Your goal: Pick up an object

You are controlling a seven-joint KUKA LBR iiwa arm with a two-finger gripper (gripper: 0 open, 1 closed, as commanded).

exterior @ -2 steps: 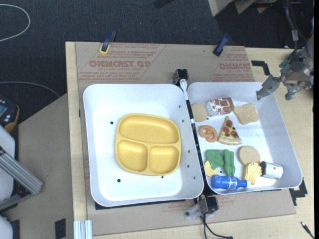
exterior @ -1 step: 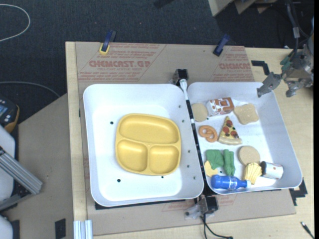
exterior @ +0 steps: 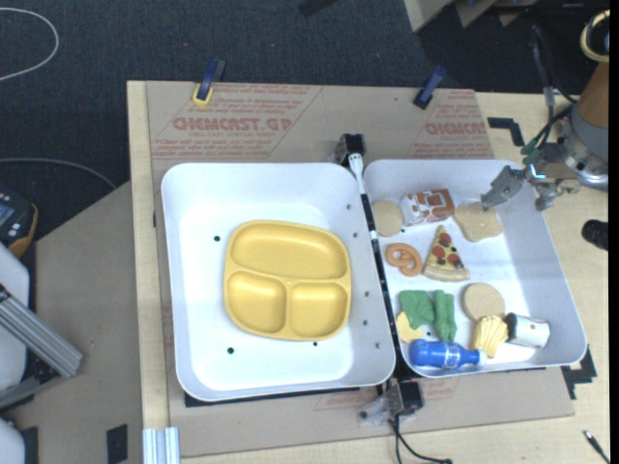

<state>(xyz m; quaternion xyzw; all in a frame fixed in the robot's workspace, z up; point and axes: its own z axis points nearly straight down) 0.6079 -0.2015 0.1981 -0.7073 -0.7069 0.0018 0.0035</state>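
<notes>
My gripper hangs over the far right corner of the right bin, its two fingers spread apart and open, with nothing between them. Its left finger is just above and behind a tan bread slice. Further left lie a red and white packet and a tan round piece. A pretzel and a pizza slice lie mid-bin. Toward the front are a round cookie, green lettuce, a blue bottle, a yellow ridged piece and a white cylinder.
The left bin holds a yellow divided plate. A black clamp sits at the far end of the seam between the bins. Cables and the arm's wrist crowd the right edge.
</notes>
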